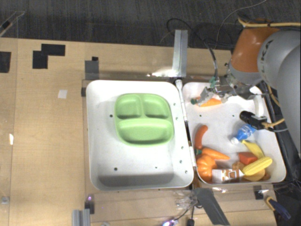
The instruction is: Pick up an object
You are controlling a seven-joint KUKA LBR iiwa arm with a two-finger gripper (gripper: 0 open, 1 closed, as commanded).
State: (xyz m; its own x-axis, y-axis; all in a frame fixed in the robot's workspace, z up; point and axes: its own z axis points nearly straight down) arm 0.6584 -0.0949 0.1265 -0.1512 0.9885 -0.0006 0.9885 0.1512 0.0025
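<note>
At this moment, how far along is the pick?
Done: the gripper has reached the back of the right bin, next to an orange carrot-like piece. In hand: nothing clearly; I can't tell whether it grips the piece. Left: grasp and lift. The sausage, bottle and bananas lie untouched.

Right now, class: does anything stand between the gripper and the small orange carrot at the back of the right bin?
Nothing visible does. The gripper sits right at the small orange carrot in the right bin's far corner. The other toys, such as the red sausage and the bananas, lie nearer the front.
</note>
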